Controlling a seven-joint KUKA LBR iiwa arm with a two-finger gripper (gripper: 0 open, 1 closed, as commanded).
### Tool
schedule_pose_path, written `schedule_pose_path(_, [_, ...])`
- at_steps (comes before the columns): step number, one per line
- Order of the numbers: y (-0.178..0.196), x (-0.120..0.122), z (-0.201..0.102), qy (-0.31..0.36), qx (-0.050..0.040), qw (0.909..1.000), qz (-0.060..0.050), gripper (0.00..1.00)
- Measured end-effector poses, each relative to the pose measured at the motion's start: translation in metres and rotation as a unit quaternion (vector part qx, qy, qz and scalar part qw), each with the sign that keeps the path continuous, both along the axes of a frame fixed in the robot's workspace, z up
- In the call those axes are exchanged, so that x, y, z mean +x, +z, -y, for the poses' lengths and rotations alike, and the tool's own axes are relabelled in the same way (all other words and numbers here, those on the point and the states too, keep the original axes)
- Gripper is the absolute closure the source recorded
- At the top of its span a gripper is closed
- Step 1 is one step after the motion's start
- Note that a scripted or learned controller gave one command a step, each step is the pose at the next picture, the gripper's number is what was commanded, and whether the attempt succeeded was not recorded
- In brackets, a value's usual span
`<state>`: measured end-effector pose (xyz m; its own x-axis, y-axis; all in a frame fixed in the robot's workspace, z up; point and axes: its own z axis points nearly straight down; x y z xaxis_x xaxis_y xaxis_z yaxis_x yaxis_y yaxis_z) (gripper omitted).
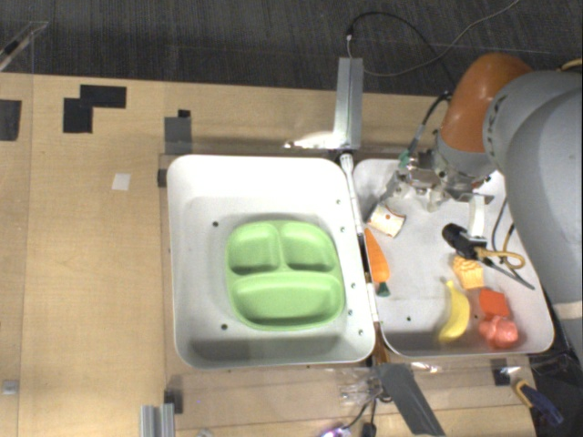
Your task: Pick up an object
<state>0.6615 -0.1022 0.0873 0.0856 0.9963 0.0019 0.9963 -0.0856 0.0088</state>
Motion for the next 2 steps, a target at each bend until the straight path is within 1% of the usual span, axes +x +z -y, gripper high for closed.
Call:
schedule_pose_path(1, [0.086, -0.020, -0.008, 0.081, -0.0015, 0.9967, -0.001, 0.00])
schedule_pose_path(2, [0.041, 0.009, 0.051, 0.106, -0.0019, 0.9944, -0.002, 0.00])
